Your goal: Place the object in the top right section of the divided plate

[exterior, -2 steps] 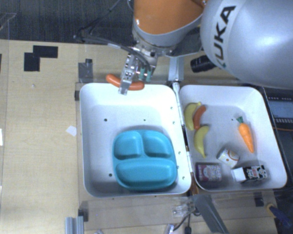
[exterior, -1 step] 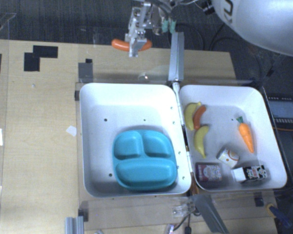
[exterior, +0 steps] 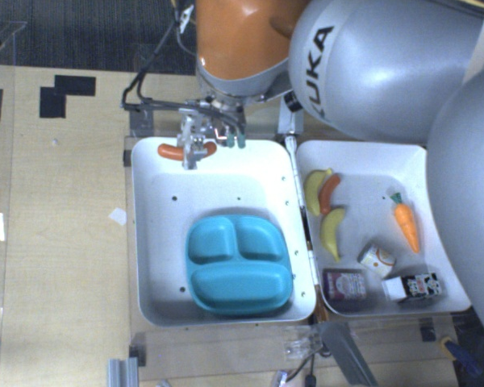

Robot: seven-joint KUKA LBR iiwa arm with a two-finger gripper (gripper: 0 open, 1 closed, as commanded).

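A blue divided plate [exterior: 238, 266] lies in the near half of the left bin [exterior: 157, 216], with two small sections at its far side and one large section at the near side. An orange-red sausage [exterior: 172, 151] lies in the far left corner of that bin, against the rim. My gripper [exterior: 195, 145] hangs directly over the sausage's right half and covers its middle. It is well away from the plate, which lies toward the near right of it.
The right bin [exterior: 363, 168] holds two yellow bananas [exterior: 331, 230], a red pepper [exterior: 329, 190], a carrot [exterior: 406, 224], a dark packet [exterior: 344, 284] and two small cartons [exterior: 377, 258]. The big grey arm looms over the far right.
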